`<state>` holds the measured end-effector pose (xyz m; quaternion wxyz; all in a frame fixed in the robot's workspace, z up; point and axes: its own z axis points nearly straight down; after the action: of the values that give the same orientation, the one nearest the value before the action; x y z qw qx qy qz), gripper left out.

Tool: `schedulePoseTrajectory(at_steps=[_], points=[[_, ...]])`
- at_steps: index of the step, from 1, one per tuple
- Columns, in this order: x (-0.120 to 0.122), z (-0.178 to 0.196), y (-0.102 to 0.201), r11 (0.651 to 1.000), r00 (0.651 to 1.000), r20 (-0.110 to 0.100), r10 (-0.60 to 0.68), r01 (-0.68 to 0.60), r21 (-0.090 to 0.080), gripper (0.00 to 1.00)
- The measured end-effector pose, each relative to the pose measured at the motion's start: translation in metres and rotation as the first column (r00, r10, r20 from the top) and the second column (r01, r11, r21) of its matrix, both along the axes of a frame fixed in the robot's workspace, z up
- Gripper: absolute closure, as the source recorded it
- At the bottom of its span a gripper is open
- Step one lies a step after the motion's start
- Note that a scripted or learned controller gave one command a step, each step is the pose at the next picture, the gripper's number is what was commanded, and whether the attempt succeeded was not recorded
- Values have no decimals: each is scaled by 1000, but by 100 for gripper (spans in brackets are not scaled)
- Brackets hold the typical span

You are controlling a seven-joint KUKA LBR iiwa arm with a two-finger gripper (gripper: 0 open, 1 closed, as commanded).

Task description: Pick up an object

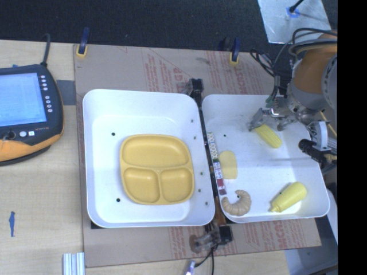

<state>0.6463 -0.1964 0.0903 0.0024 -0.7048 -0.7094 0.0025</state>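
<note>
the tool (270, 121) sits low in the right bin (243, 105), at two o'clock, fingers spread wide over a yellow corn cob (268, 135), gripping nothing.

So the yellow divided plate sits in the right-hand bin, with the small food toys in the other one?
Not quite. The camera view shows the yellow divided plate in the left bin; the small food toys, like the shrimp, lie in the right bin.

The scene is evenly and brightly lit from above; soft shadows are cast, and slight blur is seen throughout.
</note>
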Motion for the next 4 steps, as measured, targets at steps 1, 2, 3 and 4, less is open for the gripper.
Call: schedulePoseTrajectory(at_steps=[1,2,3,4], points=[[-5,2,-9,1000,1000,2,-4,4,1,0],[-9,2,-15,1000,1000,2,-4,4,2,0],[10,2,41,1000,1000,5,-1,1,0,0],[0,2,27,1000,1000,3,-5,5,1,0]])
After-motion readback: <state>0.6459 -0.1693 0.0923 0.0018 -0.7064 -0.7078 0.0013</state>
